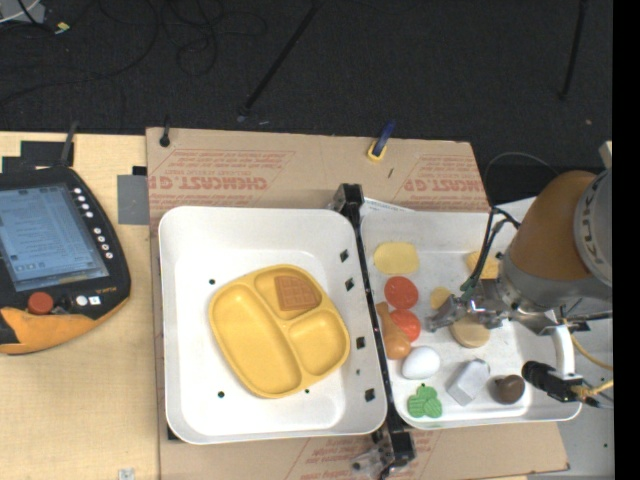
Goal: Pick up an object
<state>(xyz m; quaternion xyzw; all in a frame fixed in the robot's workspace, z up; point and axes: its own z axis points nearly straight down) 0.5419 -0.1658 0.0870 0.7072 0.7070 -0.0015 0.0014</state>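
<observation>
The right bin [440, 230] holds several small toy foods: a yellow piece [396, 258], a red tomato [401, 292], a second red piece [407, 322], a white egg [420, 362], a green cluster [426, 402], a grey block [466, 380], a brown lump [508, 388] and a tan round piece [470, 333]. My gripper [456, 311] hangs low over the middle of this bin. It is just above the tan round piece and right of the red tomato. Nothing visible sits between its tips.
The left bin [190, 368] carries a yellow divided plate [250, 338] with a brown waffle [295, 292] in its far compartment. A black clip [350, 200] sits where the bins meet. A teach pendant [50, 243] lies far left on the bench.
</observation>
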